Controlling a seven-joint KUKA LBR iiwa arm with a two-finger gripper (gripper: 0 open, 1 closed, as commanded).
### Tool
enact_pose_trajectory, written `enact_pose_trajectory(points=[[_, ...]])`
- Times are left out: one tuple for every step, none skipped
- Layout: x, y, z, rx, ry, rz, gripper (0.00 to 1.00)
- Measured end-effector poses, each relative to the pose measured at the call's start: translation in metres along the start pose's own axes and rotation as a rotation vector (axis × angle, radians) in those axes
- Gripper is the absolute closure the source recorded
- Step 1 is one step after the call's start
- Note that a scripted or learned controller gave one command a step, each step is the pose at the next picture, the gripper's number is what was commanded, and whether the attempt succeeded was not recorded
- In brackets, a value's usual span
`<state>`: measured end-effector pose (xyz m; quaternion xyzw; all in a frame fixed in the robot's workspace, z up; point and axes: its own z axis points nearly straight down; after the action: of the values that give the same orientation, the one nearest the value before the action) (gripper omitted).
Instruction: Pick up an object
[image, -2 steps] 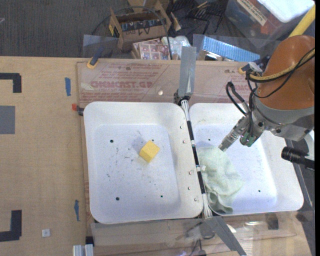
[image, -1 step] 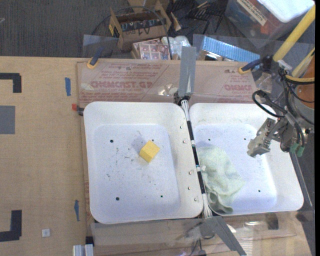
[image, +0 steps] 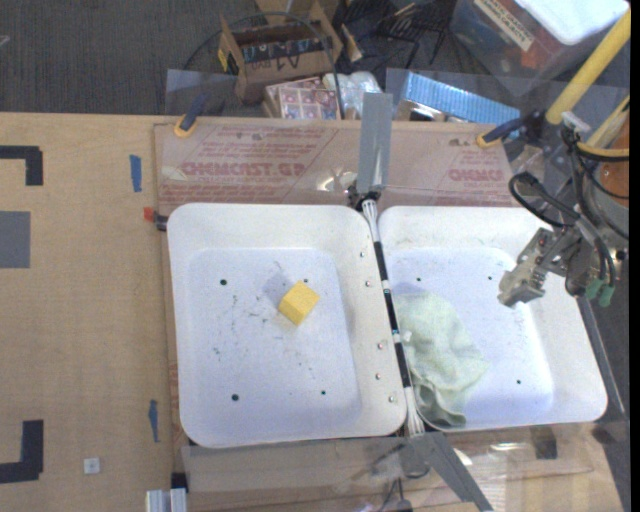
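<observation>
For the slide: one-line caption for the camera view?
Gripper above right bin, apart from pale green cloth; yellow block in left bin.

Two bins side by side on counter (image: 80, 300): block (image: 298, 302) in left bin (image: 190, 400), cloth (image: 440, 355) in right bin (image: 570, 390) by the divider; gripper (image: 522, 287) over right bin.

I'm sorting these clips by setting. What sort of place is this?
Likely a robotics lab bench: two white bins on a plywood table marked with tape, a cabled gripper, and cluttered boxes behind. One bin holds a yellow block, the other a cloth.
</observation>
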<state>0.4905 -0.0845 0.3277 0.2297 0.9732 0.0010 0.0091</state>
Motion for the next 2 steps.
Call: enact_pose_trajectory(points=[[-0.0181, -0.0646, 0.1282, 0.004, 0.013, -0.115, 1.0], [-0.0182, -0.0645, 0.1282, 0.004, 0.013, -0.115, 0.0]])
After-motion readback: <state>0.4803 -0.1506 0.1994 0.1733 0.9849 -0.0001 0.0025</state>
